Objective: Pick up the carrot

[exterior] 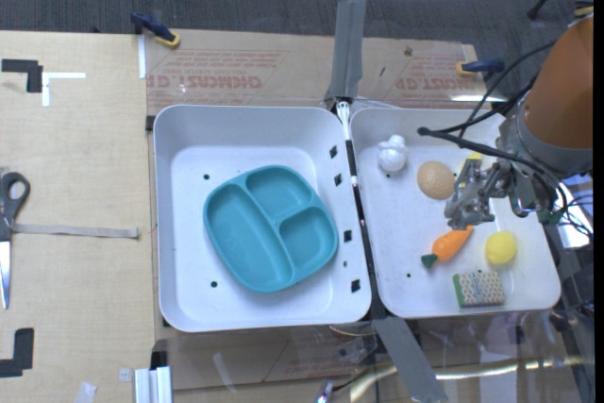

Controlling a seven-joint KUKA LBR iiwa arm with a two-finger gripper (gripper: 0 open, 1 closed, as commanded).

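Arm [564, 99], right edge of frame: a broad rounded orange band at upper right, with a grey housing section directly below it. Several thin black cables run from the wrist area toward upper right and left across the frame. Gripper [460, 220], right of centre: bare grey metal assembly with angular brackets and small dark fittings; fine detail is blurred. No markings or lettering legible on any surface
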